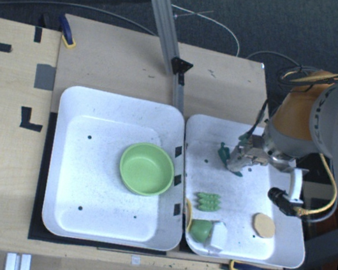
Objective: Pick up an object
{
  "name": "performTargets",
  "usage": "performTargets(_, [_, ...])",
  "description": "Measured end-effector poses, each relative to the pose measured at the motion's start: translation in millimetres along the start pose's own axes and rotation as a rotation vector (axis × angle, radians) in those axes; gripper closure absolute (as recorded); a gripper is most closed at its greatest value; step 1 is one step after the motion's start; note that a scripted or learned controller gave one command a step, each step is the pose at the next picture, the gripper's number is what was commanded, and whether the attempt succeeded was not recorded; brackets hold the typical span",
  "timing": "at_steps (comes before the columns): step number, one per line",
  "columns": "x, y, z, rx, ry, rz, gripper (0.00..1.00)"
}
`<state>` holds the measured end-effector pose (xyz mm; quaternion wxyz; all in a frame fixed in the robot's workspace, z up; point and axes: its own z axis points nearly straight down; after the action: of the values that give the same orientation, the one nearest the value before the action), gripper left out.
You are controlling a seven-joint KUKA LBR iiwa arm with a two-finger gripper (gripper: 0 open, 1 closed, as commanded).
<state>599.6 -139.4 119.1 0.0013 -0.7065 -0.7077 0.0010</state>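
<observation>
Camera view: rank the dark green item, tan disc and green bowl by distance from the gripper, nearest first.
1. dark green item: right bin, just left of the gripper.
2. tan disc: same bin, toward its front right corner.
3. green bowl: left bin, across the divide.

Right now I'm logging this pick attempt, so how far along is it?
Done: the arm has reached into the right bin, and its gripper is low beside a small dark green object. In hand: nothing visibly; whether the green object is gripped cannot be told. Left: grasping and lifting. The green bowl, green pea pod, tan disc and green-and-white item lie untouched.
</observation>
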Motion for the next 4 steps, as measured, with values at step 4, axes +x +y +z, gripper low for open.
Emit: performTargets(4, [49, -15, -115, 0.000, 0.000, -0.003, 1.00])
